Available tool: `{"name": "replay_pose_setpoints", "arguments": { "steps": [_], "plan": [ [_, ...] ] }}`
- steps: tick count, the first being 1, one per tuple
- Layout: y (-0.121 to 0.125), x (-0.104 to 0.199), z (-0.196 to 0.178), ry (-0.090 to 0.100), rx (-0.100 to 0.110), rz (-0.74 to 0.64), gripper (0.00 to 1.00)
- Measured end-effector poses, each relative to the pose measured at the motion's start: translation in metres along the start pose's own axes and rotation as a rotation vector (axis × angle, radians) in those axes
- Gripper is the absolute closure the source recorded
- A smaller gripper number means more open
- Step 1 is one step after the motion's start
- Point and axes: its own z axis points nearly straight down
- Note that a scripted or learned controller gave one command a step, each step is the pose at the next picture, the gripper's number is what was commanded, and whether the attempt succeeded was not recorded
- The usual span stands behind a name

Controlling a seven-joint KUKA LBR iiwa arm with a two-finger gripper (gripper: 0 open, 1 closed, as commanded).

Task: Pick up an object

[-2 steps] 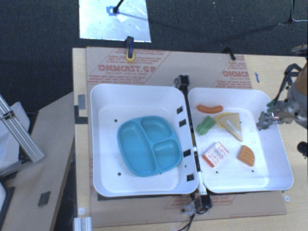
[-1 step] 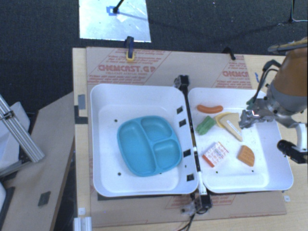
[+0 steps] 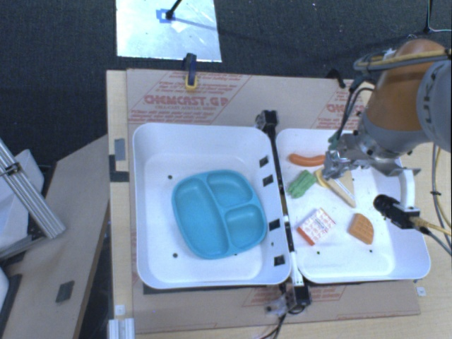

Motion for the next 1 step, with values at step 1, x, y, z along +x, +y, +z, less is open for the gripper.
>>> {"name": "replay_pose_setpoints", "arguments": {
  "steps": [1],
  "plan": [
    [0.0139, 0.0551, 0.0074, 0.000, 0.001, 0.000, 1.00]
  ]
}}
